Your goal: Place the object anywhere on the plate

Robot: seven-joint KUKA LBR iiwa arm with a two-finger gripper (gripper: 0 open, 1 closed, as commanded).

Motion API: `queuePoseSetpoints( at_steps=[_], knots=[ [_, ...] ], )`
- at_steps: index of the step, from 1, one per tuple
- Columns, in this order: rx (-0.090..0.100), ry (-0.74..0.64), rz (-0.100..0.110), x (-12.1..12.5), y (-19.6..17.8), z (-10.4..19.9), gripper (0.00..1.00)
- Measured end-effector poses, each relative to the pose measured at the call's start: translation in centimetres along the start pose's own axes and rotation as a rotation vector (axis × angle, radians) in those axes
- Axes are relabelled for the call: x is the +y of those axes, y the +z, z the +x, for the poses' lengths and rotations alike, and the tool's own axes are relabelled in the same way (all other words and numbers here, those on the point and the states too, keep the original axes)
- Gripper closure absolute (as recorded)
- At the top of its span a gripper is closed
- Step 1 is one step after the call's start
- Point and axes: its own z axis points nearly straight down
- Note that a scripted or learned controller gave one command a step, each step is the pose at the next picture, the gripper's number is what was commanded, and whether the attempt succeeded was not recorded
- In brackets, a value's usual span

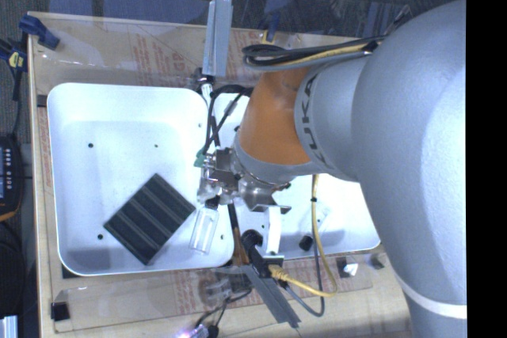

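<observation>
Camera view: a dark ribbed plate (150, 218) lies in the left bin (79, 115) near its front edge. The hand (204, 229) hangs just beside the plate's right corner, seemingly clamped on a clear object (202, 232). Next, a short leftward carry over the plate is called for.

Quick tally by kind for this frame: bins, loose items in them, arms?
White bins: 2, the left bin and the right bin, mostly hidden under the arm.
Dark ribbed plates: 1, plate lying in the left bin.
Robot arms: 1, arm with its tool over the left bin's right edge.
Total: 4
</observation>
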Motion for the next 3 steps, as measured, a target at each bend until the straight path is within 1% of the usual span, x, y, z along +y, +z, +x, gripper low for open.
queuePoseSetpoints(
  at_steps=[1,2,3],
  knots=[
    [0.0,-0.139,-0.004,-1.3,-12.8,6.7,1.0],
    [-0.001,-0.207,-0.004,-3.4,-24.4,16.3,1.0],
    [-0.004,0.11,-0.001,-3.8,-20.7,18.0,1.0]
  ],
)
